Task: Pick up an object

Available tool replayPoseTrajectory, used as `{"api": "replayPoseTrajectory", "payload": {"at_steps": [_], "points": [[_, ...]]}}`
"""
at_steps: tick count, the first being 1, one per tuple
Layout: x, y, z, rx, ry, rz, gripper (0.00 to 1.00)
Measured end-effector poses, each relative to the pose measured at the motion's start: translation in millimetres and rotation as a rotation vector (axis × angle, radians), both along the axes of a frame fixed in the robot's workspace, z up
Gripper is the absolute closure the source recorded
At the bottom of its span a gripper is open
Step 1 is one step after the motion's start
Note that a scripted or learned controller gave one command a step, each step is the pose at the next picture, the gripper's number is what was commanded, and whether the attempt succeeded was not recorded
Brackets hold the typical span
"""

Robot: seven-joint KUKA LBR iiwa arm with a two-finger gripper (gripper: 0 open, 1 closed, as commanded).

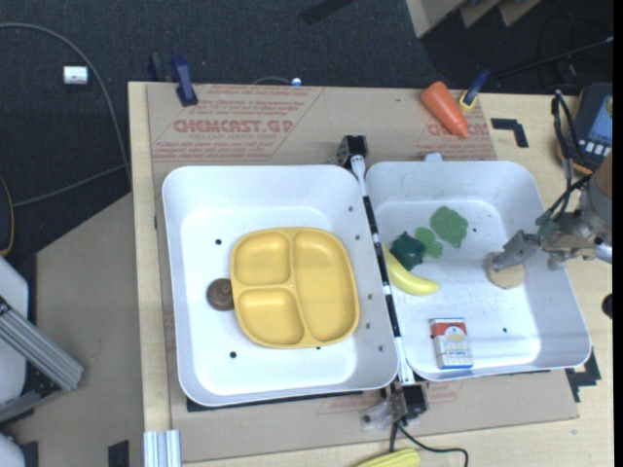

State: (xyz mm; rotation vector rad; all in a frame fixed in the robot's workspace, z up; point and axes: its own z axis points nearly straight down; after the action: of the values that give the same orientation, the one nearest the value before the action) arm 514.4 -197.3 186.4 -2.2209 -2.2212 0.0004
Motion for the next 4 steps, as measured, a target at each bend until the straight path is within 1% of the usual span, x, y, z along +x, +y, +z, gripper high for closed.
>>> {"api": "replayPoseTrajectory", "payload": {"at_steps": [1, 2, 3, 4], "points": [[56, -21, -102, 0.008, -0.001, 0.006, 0.00], [56, -23, -91, 0.003, -0.004, 0.005, 1.00], [32, 63, -24, 0.001, 0.000, 0.002, 1.00], [32, 63, -24, 0.001, 0.001, 0.001, 0.00]]}}
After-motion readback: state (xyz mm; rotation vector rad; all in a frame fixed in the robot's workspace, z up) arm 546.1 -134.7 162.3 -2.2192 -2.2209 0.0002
